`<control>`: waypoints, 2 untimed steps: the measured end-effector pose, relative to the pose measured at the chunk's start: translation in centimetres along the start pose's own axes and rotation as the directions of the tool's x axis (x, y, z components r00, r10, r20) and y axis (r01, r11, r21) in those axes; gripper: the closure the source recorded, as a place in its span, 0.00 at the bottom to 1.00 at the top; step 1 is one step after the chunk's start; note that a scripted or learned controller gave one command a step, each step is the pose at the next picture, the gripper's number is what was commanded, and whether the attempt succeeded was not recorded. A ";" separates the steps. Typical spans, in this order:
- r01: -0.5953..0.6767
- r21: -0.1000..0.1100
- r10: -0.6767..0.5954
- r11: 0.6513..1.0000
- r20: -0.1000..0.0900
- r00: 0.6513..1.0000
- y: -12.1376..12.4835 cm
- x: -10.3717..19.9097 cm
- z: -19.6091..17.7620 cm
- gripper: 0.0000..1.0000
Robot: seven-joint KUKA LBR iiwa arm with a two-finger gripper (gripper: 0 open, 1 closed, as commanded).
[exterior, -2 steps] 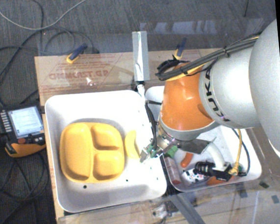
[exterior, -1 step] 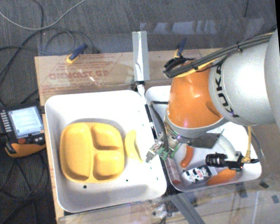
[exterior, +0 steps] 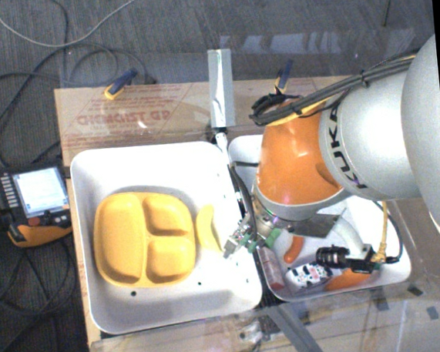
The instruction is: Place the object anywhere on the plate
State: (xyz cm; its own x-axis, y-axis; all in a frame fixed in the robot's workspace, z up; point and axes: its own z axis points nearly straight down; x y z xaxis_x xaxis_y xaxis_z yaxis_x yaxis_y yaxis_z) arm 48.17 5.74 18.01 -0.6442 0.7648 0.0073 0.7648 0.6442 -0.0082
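Note:
A yellow divided plate (exterior: 143, 237) lies in the left white bin (exterior: 117, 313), left of centre. Just right of the plate's rim is a pale yellow curved object (exterior: 206, 228), shaped like a banana, on the bin floor. My gripper (exterior: 240, 244) hangs over the wall between the two bins, just right of and slightly below that object. Small green parts show at its tip. Nothing visible sits between the gripper and the bin wall. The arm's orange band and grey body cover much of the right bin (exterior: 403, 266).
In the right bin, partly under the arm, lie an orange-red elongated piece (exterior: 293, 247), a small white dotted object (exterior: 307, 276) and an orange item (exterior: 348, 280). A handheld screen (exterior: 36, 193) sits off the bench at left. Clamps hold the cardboard at the back.

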 end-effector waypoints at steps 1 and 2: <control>-0.121 0.000 0.121 0.993 0.003 0.993 -0.2 -4.8 0.0 1.00; 0.005 0.000 -0.005 1.000 0.002 1.000 -0.5 -0.6 0.0 1.00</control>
State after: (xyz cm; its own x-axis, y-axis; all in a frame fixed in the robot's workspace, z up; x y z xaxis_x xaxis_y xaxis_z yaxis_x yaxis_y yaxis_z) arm 48.19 4.99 18.02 -0.6480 0.7616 0.0057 0.7616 0.6480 -0.0083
